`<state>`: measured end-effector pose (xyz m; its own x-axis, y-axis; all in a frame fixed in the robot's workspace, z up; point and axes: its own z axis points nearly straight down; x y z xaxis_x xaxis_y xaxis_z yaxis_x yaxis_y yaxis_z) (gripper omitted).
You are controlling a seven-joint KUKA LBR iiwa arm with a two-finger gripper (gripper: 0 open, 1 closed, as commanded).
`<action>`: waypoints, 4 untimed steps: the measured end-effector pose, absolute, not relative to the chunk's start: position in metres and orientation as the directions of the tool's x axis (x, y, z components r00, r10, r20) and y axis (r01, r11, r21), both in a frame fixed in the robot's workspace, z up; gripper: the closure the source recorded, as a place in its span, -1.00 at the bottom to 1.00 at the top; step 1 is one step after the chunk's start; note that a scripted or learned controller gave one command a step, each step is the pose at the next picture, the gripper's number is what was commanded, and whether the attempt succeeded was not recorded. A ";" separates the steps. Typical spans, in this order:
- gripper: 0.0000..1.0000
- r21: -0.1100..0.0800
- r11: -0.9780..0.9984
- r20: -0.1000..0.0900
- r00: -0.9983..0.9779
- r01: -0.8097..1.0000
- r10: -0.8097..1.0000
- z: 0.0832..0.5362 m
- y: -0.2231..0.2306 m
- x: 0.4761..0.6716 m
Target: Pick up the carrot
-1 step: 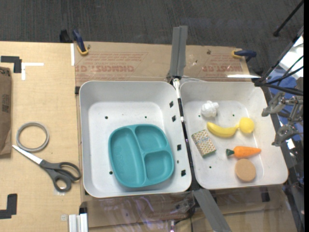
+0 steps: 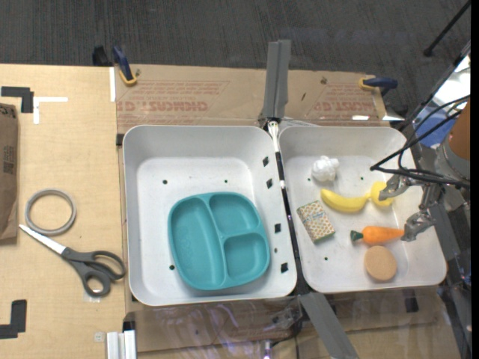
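The teal three-compartment plastic tray [image 2: 218, 239] lies in the left white bin [image 2: 142, 170]. In the right white bin [image 2: 419, 279], near its right wall, the orange toy carrot [image 2: 380, 235] lies crosswise, green top leftward, tip at the hand [image 2: 404, 209], whose open fingers grip nothing.

Gripper [image 2: 400, 209]: two slim metal fingers (bare silver finish) beside the right bin [image 2: 352, 137], black cables running from its body

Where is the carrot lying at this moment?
The carrot lies in the right bin, toward its right side, just below the banana and above the round tan object. The gripper is at its right end.
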<state>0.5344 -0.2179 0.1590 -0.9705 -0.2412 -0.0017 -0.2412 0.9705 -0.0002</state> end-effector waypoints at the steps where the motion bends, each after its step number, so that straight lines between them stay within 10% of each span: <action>1: -1.00 0.000 0.893 -0.002 -0.893 -0.450 -0.450 0.092 -0.220 0.529; 2: 1.00 -0.002 0.891 -0.005 -0.891 -0.455 -0.455 0.102 -0.218 0.531; 4: 1.00 -0.001 0.978 -0.004 -0.978 -0.209 -0.209 0.225 -0.102 0.490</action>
